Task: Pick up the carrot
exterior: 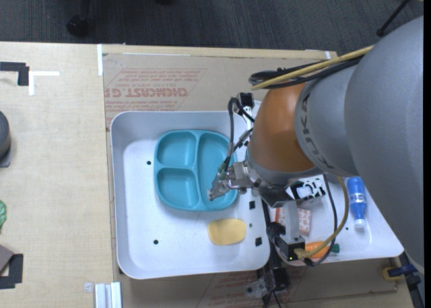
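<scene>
A pale wooden bench [54, 165] stands on dark carpet. The left bin [135, 246] holds a teal divided plate [182, 165] and a yellow piece [227, 231] at the plate's five o'clock. The claw [219, 189] hangs at the plate's right rim; its state cannot be told. The carrot [320, 249] lies in the right bin [377, 239], near its six o'clock edge, beside a blue bottle [357, 199].

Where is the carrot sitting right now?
The carrot lies in the right bin, near its front edge, just right of the divider between bins, below the arm's wrist and left of the blue bottle.
</scene>
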